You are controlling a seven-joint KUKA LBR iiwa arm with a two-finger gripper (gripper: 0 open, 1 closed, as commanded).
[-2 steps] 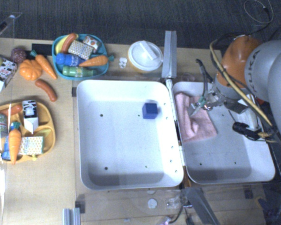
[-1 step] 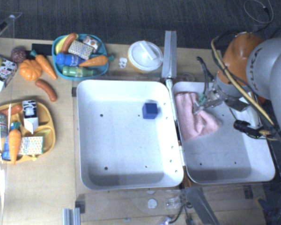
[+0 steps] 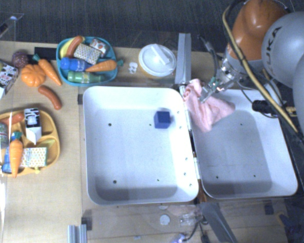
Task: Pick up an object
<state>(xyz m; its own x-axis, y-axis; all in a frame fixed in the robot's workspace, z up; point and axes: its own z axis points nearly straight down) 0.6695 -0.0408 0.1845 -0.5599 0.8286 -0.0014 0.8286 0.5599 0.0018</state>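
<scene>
While the near floor of the right bin [image 3: 253,171] below my gripper [image 3: 213,91] lay bare, the gripper sat at its far left corner, fingers pinched on the pink cloth [image 3: 207,110], which draped beneath them. I judged the grasp made and the lift unfinished. Well off to its left, the blue cube [image 3: 162,119] lay untouched in the left bin [image 3: 137,186].

Bulky grey arm [image 3: 289,44], orange band above the wrist (glossy, rounded), black and yellow cables looping alongside
</scene>
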